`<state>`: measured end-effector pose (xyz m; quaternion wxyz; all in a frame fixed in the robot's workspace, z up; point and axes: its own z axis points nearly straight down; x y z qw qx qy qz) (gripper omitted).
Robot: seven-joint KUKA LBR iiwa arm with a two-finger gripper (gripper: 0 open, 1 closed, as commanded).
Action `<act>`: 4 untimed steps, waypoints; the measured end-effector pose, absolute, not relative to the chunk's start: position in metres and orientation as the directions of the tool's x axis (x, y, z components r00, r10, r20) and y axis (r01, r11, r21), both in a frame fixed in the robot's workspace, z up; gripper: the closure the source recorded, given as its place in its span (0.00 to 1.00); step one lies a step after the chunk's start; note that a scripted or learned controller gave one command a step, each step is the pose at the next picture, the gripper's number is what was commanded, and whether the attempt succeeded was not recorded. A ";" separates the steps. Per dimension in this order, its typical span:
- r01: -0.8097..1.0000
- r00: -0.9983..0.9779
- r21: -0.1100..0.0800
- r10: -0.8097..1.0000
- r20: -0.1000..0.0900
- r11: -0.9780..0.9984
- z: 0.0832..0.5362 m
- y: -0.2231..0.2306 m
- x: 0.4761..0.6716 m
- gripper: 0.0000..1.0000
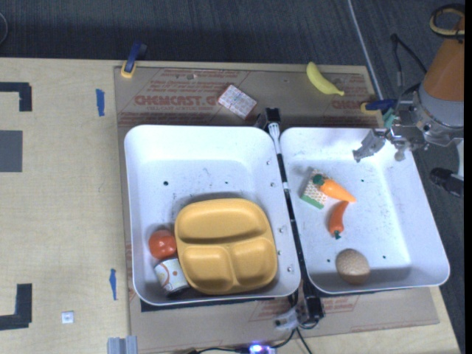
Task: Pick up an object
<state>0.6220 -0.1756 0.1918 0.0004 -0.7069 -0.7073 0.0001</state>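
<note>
The right bin holds a carrot resting against a small green and white block. Just below them lies a red-orange pepper, and a brown rounded lump sits near the front wall. My gripper hangs over the far right corner of this bin, up and to the right of the carrot. It is open with nothing between its fingers. The left bin carries a large yellow compartment tray, a red tomato and a small white and orange ball.
A yellow banana and a small patterned packet lie on the cardboard behind the bins. A blue and yellow clamp grips the cardboard's far left corner. A thin rod slants down toward the arm.
</note>
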 end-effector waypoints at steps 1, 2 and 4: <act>1.000 0.000 0.006 1.000 -0.003 0.000 0.117 -0.153 0.585 0.00; 1.000 0.000 0.002 1.000 -0.001 0.000 0.106 -0.135 0.569 0.00; 1.000 0.001 0.005 1.000 0.000 -0.001 0.096 -0.102 0.534 1.00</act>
